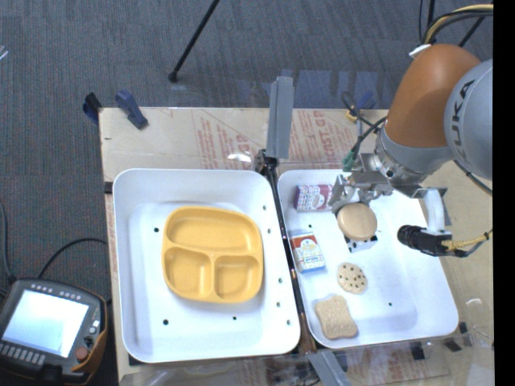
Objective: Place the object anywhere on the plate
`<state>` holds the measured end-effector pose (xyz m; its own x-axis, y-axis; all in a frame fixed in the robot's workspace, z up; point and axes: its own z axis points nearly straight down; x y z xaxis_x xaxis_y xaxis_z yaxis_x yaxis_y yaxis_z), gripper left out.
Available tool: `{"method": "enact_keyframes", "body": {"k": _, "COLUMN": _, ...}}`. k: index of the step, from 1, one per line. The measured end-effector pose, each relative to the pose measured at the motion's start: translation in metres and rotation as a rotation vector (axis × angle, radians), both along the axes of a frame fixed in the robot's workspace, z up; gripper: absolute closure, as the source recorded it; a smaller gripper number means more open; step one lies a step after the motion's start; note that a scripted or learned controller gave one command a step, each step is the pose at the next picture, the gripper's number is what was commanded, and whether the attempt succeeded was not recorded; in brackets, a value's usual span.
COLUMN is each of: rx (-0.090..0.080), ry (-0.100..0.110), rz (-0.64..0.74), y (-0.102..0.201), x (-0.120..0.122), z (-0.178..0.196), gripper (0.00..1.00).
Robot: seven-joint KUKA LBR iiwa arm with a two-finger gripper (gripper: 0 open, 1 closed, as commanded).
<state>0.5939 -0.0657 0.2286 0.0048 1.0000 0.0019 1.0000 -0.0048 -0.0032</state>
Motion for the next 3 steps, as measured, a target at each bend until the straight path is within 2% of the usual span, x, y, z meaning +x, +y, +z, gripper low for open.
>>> {"method": "enact_keyframes", "body": {"k": 1, "rx": -0.001, "ry": 0.003, "rz": 0.011, "y": 0.073, "x": -0.001, "z": -0.011, "gripper": 1.0}}
{"method": "enact_keyframes", "body": {"k": 2, "rx": -0.001, "ry": 0.005, "rz": 0.012, "y": 0.178, "x": 0.02, "z": -0.045, "gripper": 1.0}}
{"method": "enact_keyframes", "body": {"k": 3, "rx": -0.002, "ry": 0.006, "rz": 0.012, "y": 0.177, "x": 0.02, "z": -0.035, "gripper": 1.0}}
